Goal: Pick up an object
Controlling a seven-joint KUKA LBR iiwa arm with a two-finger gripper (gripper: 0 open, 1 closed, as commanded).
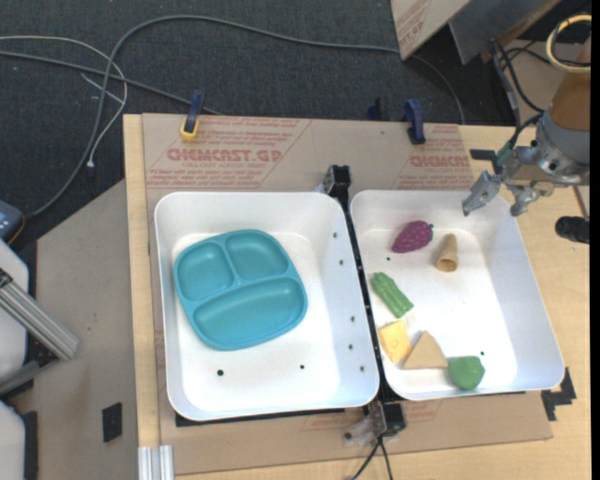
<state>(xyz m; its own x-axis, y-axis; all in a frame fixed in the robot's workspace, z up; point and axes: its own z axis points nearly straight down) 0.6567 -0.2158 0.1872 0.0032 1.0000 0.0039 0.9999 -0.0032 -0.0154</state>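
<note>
Camera view: gripper (498,199) open above right bin's (525,281) far edge.

White bins (178,281) hold a teal plate (241,288), purple grapes (412,235) (beside a tan cone (447,252)) and a green pickle (391,293).

**Bench and surroundings**

Dark grey carpeted floor (281,66), with thin white cables (103,80) looping over it at upper left. Brown cardboard sheet with red lettering (225,150) covers the bench top, fixed at the far edge by a yellow-and-blue clamp (194,114) and a blue clamp (413,120). Brown cardboard box corner (422,23) at top. Lighting even.
</note>
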